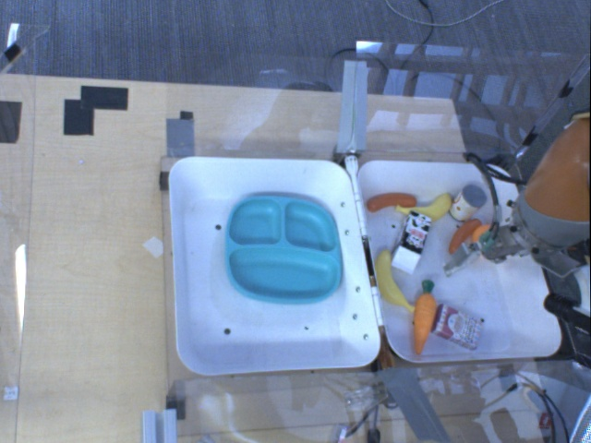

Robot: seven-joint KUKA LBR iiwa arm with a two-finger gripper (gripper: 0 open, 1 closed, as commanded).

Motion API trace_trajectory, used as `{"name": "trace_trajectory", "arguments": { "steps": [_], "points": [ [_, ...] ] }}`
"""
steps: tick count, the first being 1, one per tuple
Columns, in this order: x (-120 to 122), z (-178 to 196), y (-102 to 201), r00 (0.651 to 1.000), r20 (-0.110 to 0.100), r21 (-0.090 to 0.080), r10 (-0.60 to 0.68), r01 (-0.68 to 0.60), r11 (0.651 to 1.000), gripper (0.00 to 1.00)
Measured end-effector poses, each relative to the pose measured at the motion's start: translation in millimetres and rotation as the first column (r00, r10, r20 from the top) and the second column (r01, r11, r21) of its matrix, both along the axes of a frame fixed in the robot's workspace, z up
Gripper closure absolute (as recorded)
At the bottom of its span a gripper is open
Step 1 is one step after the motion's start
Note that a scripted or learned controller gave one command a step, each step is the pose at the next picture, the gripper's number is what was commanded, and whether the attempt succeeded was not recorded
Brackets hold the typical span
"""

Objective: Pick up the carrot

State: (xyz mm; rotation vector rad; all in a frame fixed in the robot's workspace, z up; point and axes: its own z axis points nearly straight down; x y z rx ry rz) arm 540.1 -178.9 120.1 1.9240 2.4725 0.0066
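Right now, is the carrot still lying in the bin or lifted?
Lying in the right bin, flat beside a banana; the tool sits apart from the carrot.

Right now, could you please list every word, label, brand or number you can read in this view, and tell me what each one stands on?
No text can be read.
Small white carton with black patches, right bin: print too blurred to read.
Red and white packet beside the carrot: a label shows, lettering too small to read.
Black squares on the bench: plain marks, no characters.
Blue divided plate, left bin: no markings seen.
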Motion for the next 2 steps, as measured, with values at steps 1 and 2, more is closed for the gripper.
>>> {"name": "trace_trajectory", "arguments": {
  "steps": [1, 2],
  "points": [
    [45.7, -31.4, -19.5, 0.995, 0.001, 0.000, -0.099, 0.099, 0.995, 0.00],
    [96.3, -32.1, -25.6, 0.996, 0.000, 0.000, -0.091, 0.091, 0.996, 0.00]
  ]
}}
